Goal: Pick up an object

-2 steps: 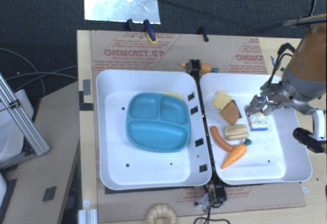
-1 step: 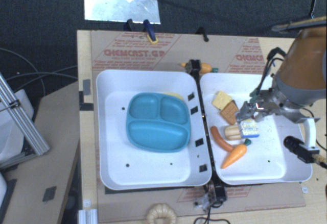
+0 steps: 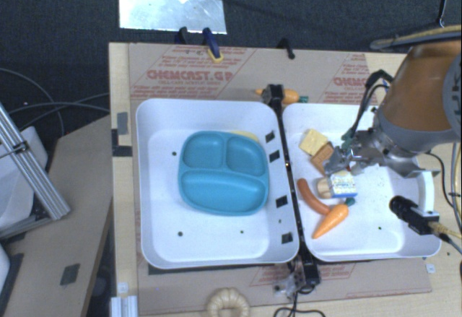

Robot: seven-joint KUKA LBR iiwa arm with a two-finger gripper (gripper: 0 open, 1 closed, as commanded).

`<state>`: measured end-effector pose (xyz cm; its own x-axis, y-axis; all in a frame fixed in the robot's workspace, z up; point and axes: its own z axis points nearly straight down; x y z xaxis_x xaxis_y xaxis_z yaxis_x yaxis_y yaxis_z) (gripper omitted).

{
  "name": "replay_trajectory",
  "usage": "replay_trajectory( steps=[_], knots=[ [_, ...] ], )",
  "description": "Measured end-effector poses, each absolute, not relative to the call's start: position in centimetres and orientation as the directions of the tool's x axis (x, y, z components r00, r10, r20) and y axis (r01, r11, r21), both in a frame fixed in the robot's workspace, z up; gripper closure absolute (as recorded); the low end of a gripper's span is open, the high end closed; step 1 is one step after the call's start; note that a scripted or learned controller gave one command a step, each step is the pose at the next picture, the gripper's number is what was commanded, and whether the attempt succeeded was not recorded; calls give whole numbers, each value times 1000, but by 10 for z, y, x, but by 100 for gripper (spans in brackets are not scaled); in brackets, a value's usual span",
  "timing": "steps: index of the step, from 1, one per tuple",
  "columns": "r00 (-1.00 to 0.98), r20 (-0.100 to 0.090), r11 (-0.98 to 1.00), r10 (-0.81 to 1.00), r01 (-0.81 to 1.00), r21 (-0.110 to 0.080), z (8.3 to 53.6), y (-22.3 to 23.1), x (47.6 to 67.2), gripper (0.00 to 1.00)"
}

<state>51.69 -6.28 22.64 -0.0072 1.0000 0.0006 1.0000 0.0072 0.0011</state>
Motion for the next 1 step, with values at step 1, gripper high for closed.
replay_trajectory(
  steps=[1],
  knots=[
    [-6,0,6,1000,1000,0,216,-54,507,100]
  ],
)
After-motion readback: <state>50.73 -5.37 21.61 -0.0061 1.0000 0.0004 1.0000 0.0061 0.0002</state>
